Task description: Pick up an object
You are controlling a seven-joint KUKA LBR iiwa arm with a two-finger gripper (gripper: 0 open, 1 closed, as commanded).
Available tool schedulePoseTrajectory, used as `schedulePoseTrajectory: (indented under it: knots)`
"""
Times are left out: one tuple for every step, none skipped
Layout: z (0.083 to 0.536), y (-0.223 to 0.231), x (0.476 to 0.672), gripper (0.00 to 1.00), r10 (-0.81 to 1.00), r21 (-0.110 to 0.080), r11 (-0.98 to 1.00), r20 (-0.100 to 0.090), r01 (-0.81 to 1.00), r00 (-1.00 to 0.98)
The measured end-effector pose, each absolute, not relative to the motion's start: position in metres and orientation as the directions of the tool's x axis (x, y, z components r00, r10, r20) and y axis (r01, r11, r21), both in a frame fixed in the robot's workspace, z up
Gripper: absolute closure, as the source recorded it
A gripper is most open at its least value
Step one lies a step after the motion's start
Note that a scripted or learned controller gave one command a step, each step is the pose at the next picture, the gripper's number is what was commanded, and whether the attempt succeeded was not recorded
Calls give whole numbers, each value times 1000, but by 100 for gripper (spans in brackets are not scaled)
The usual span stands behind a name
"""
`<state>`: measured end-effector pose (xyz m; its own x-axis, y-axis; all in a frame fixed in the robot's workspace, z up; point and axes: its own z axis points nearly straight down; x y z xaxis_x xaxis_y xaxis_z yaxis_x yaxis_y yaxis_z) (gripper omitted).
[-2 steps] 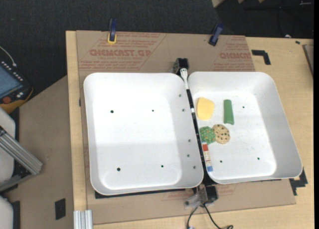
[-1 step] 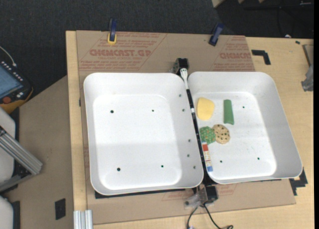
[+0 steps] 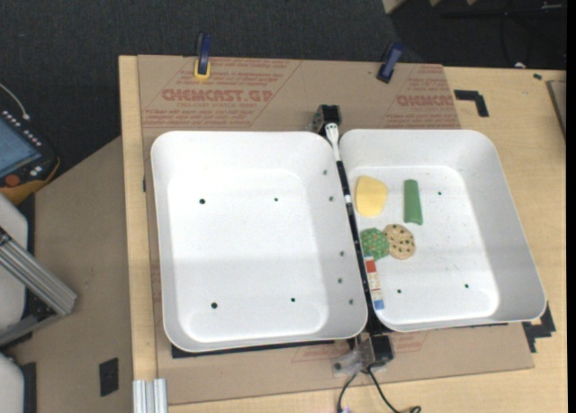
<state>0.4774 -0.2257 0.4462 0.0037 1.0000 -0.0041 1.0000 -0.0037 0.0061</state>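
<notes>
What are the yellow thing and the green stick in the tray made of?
The yellow piece looks like smooth matte plastic or foam, judging by its even colour and soft, rounded outline, though I can't tell which. The green stick looks like hard plastic, going by its straight edges and flat colour. Both lie in the white bin, which looks like thin moulded plastic.

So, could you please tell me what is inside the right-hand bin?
Inside the right bin lie a yellow piece, a green stick, a green patterned piece and a cookie, all near its left wall. Nothing covers them.
</notes>
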Motion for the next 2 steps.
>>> schedulePoseTrajectory:
  knots:
    - [515,-224,480,100,1000,10,1,-5,1000,-1]
    - [369,-192,514,100,1000,-11,4,5,1000,-4]
